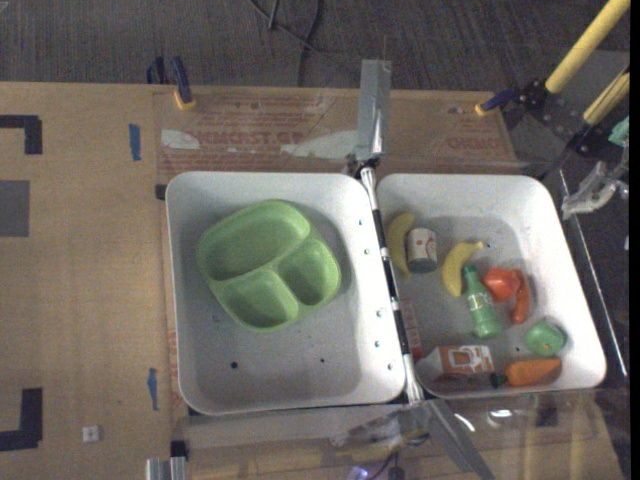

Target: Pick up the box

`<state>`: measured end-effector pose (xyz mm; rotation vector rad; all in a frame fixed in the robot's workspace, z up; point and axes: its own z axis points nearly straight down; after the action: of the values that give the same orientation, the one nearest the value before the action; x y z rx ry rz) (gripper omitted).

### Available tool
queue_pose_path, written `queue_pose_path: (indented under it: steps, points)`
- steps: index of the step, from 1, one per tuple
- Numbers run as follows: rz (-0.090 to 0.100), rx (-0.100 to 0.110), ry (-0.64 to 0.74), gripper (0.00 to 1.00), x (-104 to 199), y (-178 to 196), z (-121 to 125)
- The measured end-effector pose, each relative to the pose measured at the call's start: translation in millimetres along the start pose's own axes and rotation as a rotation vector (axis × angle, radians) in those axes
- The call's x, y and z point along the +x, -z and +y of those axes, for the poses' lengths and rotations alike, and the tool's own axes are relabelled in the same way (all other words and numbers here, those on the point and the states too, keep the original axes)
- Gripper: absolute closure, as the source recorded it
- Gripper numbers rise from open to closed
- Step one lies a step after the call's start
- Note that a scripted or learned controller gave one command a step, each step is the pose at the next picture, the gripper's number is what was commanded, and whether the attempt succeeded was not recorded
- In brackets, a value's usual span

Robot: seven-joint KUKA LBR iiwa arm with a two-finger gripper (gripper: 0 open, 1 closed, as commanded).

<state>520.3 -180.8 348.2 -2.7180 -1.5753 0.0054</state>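
Observation:
The box [462, 361] is a small orange and white carton. It lies flat at the front edge of the right bin [540, 200], close to the bin's front left corner. An orange carrot-like toy [532, 371] lies just to its right, almost end to end with it. A green bottle [481, 308] lies just behind the box.
The right bin also holds two yellow bananas [399, 240] [458, 266], a small can [422, 249], a red-orange toy [506, 286] and a green round toy [545, 338]. The left bin [190, 348] holds a green divided plate [268, 264]. Yellow rods and clamps [585, 43] stand at the back right.

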Motion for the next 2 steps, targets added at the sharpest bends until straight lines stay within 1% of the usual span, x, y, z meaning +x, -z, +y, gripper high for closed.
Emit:
queue_pose_path:
  steps: [1,2]
  points:
    - [-0.003,0.001,0.006,1.00,2,8,2]
    - [0.000,0.000,-0.246,1.00,9,85,53]
